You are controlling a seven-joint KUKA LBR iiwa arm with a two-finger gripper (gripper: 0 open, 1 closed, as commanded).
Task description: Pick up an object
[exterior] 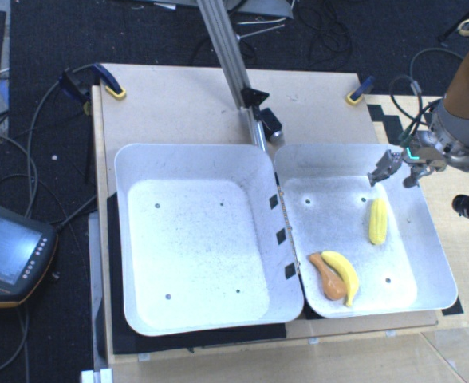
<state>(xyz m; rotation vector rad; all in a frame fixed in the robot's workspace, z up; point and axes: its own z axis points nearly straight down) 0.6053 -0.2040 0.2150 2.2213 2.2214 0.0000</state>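
1. You see a light wooden bench set on a dark carpeted floor.
2. Two shallow white bins lie side by side on the bench: the left bin and the right bin, their inner edges touching.
3. Yellow clamps sit at the bench's far corners, one at the left and one at the right.
4. A black mat shows under the left bin's near edge.
5. A teach pendant lies on the floor to the bench's left, amid cables.
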